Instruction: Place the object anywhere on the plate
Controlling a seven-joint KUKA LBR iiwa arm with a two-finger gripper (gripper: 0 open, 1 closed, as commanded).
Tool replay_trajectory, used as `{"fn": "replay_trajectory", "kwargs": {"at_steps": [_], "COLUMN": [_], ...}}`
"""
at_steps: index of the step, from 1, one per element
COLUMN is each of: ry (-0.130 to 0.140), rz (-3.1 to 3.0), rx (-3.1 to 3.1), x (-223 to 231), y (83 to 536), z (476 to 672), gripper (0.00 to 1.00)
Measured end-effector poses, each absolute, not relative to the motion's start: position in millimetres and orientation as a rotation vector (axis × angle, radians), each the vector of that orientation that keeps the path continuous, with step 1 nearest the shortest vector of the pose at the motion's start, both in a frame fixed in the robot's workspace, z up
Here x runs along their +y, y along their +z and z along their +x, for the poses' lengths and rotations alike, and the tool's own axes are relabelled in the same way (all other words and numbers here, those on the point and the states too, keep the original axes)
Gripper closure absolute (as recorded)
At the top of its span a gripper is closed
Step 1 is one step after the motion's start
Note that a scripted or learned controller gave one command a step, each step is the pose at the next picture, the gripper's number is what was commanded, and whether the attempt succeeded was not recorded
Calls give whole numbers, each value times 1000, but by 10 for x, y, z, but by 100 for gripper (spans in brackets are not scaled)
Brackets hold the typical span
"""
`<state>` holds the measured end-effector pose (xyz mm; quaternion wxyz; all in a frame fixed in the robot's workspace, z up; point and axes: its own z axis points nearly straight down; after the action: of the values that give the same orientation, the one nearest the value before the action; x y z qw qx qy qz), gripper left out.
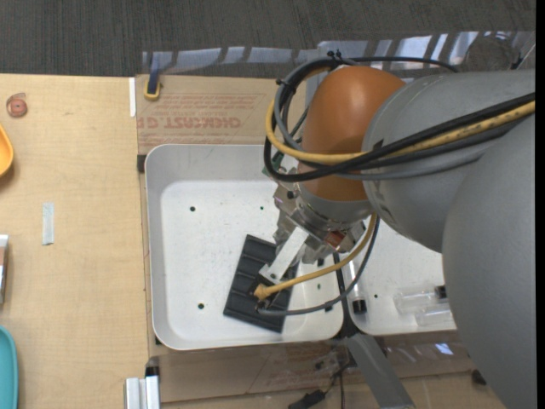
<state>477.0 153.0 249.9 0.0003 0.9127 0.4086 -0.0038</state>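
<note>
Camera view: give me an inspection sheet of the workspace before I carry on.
surface: left shallow white bin, floor dotted with small dark holes; right shallow white bin, mostly under the arm.
job's things: nothing seen.
clutter: clear plastic piece in the right bin.
grippers: hand low over the left bin's right half, below the arm's orange band.
cables: yellow and black cables loop around the orange band.
surroundings: printed brown cardboard behind the bins; pale wooden bench top to the left; dark carpet beyond.
</note>
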Motion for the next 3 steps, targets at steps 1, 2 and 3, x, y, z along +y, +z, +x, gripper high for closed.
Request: {"fn": "replay_trajectory", "kwargs": {"at_steps": [1,2,3], "ry": [-7,-6,-13], "rz": [2961,2952,2866], "rx": [1044,1069,1283], "x": [1012,759,1690], "y": [2623,3058,2547], "z": [4793,4781,4766], "gripper": [100,100,100]}}
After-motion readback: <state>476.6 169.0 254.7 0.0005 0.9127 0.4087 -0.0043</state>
